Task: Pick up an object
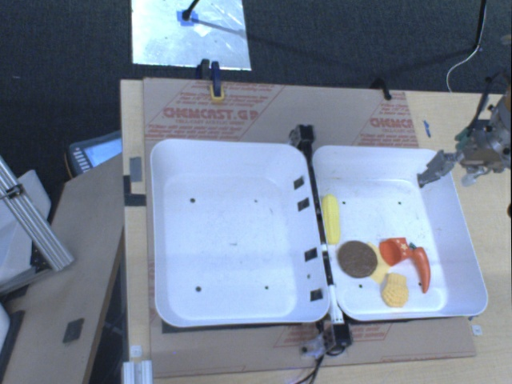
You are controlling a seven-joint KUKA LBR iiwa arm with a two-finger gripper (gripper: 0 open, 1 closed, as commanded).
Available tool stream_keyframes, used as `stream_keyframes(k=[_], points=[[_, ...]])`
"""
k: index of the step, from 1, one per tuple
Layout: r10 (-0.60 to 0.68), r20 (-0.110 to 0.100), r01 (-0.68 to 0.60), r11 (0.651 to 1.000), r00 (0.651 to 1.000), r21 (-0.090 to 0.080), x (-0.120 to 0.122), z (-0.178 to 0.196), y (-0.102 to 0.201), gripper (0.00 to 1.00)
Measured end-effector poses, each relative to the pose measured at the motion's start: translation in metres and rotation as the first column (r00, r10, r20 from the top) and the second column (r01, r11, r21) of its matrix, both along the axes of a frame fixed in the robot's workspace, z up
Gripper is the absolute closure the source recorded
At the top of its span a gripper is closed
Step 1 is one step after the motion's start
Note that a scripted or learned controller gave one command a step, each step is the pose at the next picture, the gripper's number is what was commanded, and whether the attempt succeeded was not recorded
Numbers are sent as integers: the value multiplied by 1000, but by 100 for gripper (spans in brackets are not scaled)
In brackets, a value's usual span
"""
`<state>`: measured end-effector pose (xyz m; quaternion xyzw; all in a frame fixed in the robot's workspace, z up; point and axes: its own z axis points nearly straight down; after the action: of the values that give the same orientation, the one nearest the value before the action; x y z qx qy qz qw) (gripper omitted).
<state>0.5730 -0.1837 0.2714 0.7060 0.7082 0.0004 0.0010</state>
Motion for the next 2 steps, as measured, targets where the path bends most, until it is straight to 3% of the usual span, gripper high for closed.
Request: stream_keyframes(k=[1, 2], points=[[-5, -12, 5, 1000, 1000, 3, -28, -117, -24, 0], [3, 3, -3, 1000, 1000, 3, -43, -188, 48, 0]])
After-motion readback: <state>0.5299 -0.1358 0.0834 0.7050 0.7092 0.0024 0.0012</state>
